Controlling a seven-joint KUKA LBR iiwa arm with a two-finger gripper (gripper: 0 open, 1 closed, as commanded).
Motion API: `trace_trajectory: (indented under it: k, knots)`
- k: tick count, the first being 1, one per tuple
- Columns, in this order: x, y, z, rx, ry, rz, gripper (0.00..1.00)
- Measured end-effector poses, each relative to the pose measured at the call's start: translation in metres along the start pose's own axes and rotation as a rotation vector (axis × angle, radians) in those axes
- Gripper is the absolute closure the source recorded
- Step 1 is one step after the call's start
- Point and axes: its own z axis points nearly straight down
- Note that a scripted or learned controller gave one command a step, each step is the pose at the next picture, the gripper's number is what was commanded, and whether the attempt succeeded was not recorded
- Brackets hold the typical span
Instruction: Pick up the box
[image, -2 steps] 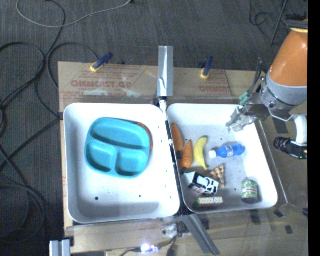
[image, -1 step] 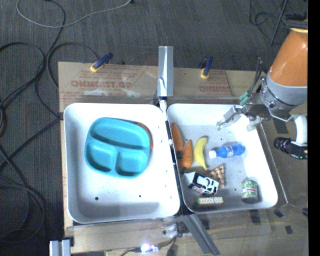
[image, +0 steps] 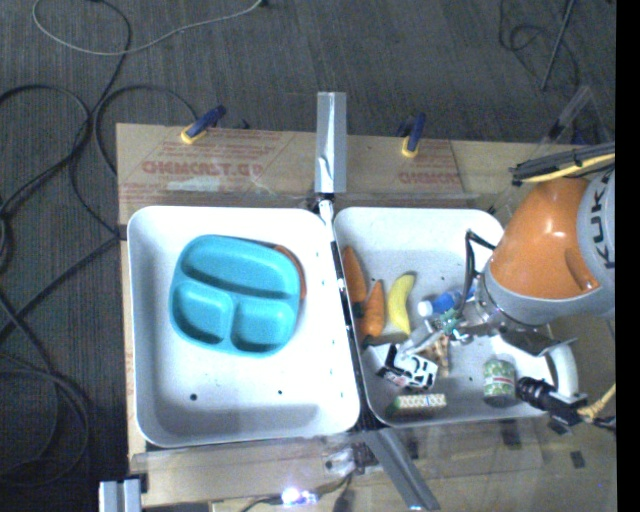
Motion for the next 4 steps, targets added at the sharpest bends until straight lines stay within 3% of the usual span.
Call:
trace_trajectory:
  k: [1,2,3,4]
  knots:
    - [-0.004,0.027,0.060,-0.003,-0.001,0.039,0.00]
    - [-0.014,0.005,0.072,-0.023,-0.006,0.304,0.00]
    - [-0.026,0.066,0.071,-0.001,-0.004,0.387,0.00]
    - [-0.075,0.000,-0.032,-0.002,-0.005,0.475,0.00]
